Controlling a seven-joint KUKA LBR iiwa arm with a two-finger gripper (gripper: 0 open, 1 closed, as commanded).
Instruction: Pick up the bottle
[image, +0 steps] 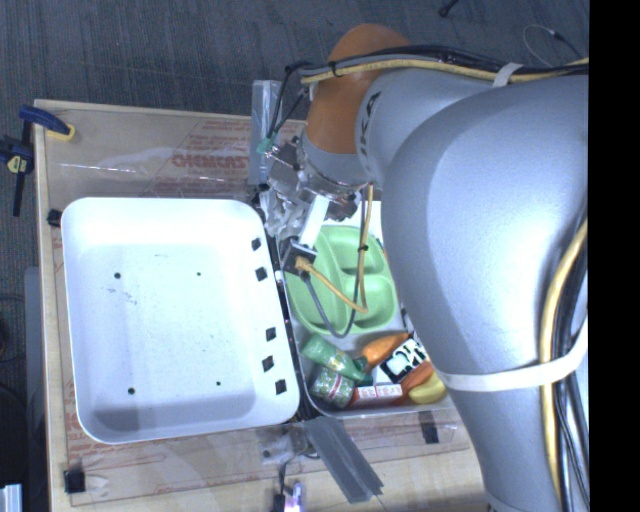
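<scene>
I see the arm (470, 200) reaching in from the right, covering most of the right bin (312, 395). The gripper (285, 215) sits at that bin's far-left corner, just beside the dividing wall; I cannot tell how it is set, since the wrist hardware hides it. The bottle (335, 372), green and lying on its side, rests near the right bin's near-left corner, well apart from the gripper. A light-green tray (350, 285) lies between them, with a yellow cable (335, 290) looped over it. An orange item (380, 349) and a black-and-white package (405, 358) lie just beside the bottle. The left bin (160, 315) stands alongside.
</scene>
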